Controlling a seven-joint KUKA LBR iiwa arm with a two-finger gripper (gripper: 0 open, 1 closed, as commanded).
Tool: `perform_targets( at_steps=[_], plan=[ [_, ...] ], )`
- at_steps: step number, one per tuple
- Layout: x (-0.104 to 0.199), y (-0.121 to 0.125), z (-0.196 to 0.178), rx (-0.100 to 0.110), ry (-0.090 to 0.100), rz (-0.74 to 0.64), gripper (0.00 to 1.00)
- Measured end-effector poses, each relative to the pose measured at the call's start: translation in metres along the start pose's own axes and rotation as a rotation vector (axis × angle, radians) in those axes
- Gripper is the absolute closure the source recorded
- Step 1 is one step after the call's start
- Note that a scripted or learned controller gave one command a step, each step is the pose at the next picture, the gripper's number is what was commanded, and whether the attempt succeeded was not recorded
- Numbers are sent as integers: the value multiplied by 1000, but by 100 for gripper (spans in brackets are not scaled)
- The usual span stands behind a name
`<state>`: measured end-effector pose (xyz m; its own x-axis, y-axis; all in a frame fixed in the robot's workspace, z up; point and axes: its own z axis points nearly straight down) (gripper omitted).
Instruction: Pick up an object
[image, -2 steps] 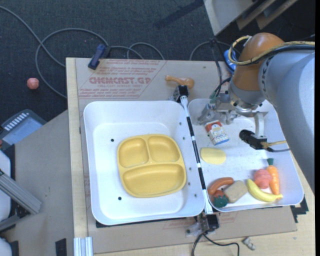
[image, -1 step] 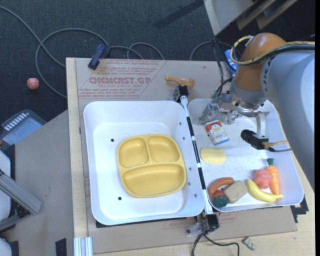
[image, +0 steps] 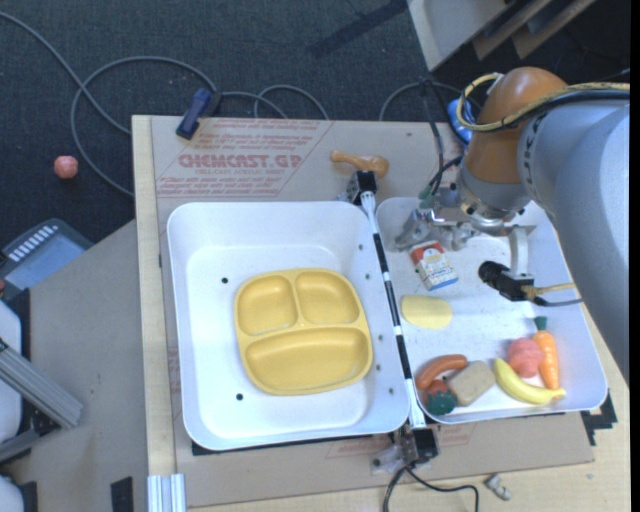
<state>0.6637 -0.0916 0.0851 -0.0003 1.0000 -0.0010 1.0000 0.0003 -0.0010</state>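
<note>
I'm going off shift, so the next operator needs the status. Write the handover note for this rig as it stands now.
Claw: low over the upper end of the right bin, just above the small carton; grip cannot be told.
Things: carton, pale yellow oval, sausage, bread slice, banana, pink fruit and carrot all lie in the right bin. The yellow divided tray sits in the left bin.
Done: nothing visibly lifted.
Left: grasp and raise one object; the carton is nearest.
</note>
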Motion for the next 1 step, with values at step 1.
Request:
perform_targets(
  at_steps=[1],
  plan=[
    [-2, 3, -1, -3, 0, 0, 0]
  ],
)
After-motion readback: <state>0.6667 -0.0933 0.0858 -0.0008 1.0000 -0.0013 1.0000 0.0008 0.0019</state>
